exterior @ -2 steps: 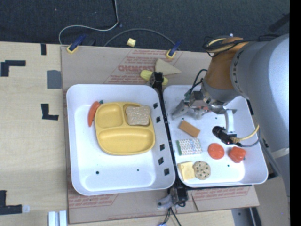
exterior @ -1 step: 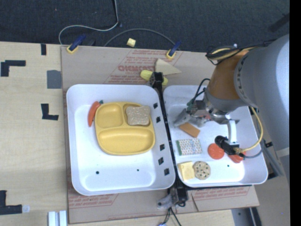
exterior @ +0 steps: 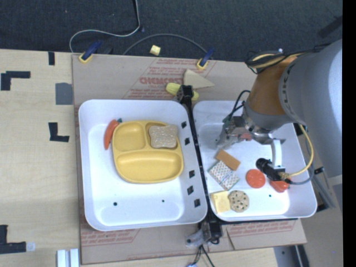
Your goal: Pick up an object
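Camera view has the gripper (exterior: 227,138) low in the right bin (exterior: 300,209), hanging just above and a little behind the brown biscuit (exterior: 228,160). Whether it is open or shut cannot be told from this angle, and nothing can be seen in its hold.

That brown biscuit lies flat on the bin floor and is the likeliest target. Touching the biscuit's near edge is a checkered silver square (exterior: 223,175). Further to the near side of the biscuit lie a yellow cheese slice (exterior: 220,201) and a chocolate-chip cookie (exterior: 238,200), side by side. To the biscuit's right sits an orange-red disc (exterior: 256,178), and beyond that a small red piece (exterior: 280,186).

Well to the left of the biscuit, across the dividing wall, the left bin (exterior: 89,204) holds a yellow divided tray (exterior: 147,160) with a slice of bread (exterior: 163,137) in its upper right compartment, and a carrot (exterior: 110,133) against the tray's far-left side.

By my reading the task is at the approach stage: every object rests on a bin floor and none is lifted. Descent onto a piece, the closing and the lift are all left to do.
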Tool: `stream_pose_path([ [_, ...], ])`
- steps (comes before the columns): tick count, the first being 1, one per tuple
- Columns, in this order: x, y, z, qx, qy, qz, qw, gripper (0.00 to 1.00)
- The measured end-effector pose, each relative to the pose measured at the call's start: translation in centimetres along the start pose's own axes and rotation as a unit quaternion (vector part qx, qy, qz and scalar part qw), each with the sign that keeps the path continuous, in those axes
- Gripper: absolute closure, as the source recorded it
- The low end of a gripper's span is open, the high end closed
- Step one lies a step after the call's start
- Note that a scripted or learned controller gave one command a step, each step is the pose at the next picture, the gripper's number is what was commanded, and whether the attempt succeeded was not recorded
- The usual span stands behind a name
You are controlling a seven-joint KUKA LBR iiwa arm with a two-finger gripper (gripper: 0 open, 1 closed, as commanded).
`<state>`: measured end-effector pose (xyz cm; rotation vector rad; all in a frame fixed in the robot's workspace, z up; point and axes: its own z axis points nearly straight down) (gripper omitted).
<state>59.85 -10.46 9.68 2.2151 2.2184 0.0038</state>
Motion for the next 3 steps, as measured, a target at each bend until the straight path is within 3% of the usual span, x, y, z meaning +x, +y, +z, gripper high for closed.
stream_pose_path([
  [1,0.0,0.0,0.1,0.000,0.000,0.000,1.0000,0.00],
  [2,1.0,-4.0,1.0,-0.001,0.000,0.001,1.0000,0.00],
  [3,0.9,-3.9,0.0,-0.001,-0.001,0.001,1.0000,1.00],
])
